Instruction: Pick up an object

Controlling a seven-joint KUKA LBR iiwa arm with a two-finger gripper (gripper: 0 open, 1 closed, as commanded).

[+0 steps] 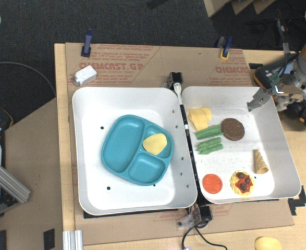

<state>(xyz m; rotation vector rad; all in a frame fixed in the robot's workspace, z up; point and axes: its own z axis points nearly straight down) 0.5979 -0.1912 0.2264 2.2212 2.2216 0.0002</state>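
Jaws (259,100) low at arm's end (grey wrist).

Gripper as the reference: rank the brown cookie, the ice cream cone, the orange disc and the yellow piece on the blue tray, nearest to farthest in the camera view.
From the gripper, at the right bin's top right edge:
1. Brown cookie, upper middle of the right bin.
2. Ice cream cone, by that bin's right wall.
3. Orange disc, near its lower left corner.
4. Yellow piece, on the blue tray in the left bin.

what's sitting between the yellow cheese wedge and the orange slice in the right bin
Two green bean pods, one above the other, lie between the cheese wedge and the orange slice, seen in the camera view.
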